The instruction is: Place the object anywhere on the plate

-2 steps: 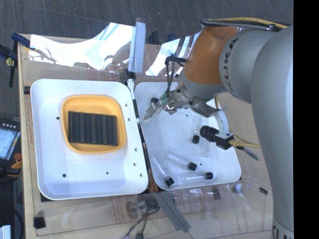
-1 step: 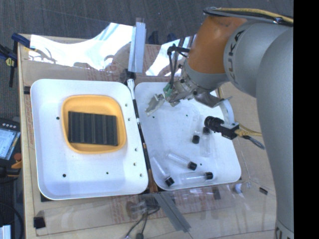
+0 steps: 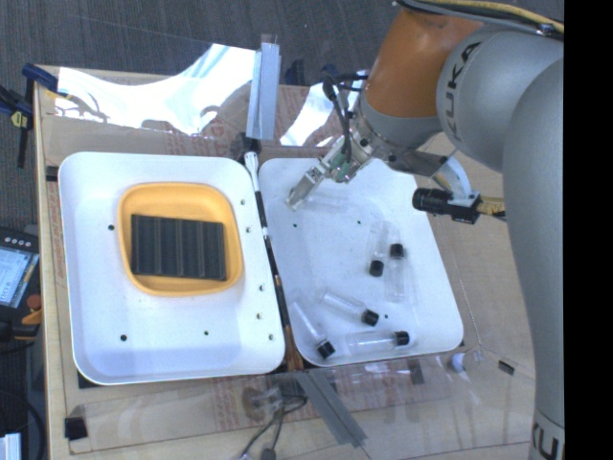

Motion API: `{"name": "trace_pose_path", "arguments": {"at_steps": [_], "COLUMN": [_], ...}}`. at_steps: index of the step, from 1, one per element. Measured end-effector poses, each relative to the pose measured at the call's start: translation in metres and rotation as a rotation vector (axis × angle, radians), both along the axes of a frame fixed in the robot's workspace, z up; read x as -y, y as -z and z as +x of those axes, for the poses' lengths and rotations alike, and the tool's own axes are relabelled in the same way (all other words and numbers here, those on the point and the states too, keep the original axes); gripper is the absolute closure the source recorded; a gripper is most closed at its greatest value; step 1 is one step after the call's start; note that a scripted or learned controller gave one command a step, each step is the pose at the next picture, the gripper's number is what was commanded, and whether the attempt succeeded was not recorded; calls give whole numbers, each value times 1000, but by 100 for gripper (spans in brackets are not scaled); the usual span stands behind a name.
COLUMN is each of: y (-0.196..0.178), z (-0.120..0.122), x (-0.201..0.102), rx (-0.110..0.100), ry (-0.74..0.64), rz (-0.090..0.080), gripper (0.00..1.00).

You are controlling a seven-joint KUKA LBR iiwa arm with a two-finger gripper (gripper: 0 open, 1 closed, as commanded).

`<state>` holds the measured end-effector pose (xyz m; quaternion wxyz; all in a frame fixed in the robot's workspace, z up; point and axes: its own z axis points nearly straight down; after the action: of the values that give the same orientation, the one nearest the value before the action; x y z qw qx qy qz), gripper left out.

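Note:
A yellow plate (image 3: 144, 206) with a dark ribbed centre (image 3: 180, 247) lies in the left white bin (image 3: 86, 286). In the right bin (image 3: 330, 252) lie several clear vials with black caps: two near the middle right (image 3: 394, 253), one lower down (image 3: 345, 307), and two along the front wall (image 3: 375, 338). My gripper (image 3: 305, 192) hangs over the far left corner of the right bin, pointing down and left, away from the vials. Whether anything sits in it is not visible.
A metal bar (image 3: 262, 89) stands upright behind the gap between the bins. Crumpled shiny foil (image 3: 163, 94) lies behind the left bin. The grey arm with its orange band (image 3: 421, 65) covers the far right. Cables and a bracket (image 3: 326, 410) sit at the front.

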<state>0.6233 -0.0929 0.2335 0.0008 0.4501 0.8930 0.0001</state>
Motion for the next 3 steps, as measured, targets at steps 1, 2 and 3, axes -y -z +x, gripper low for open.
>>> {"name": "trace_pose_path", "arguments": {"at_steps": [1,2,3], "y": [-11,-11,-7], "z": [1,1,-2], "x": [-3,-3,-13], "rx": [-2,-2,-8], "ry": [1,1,-139], "rz": [2,2,2], "gripper": [0,0,0]}}
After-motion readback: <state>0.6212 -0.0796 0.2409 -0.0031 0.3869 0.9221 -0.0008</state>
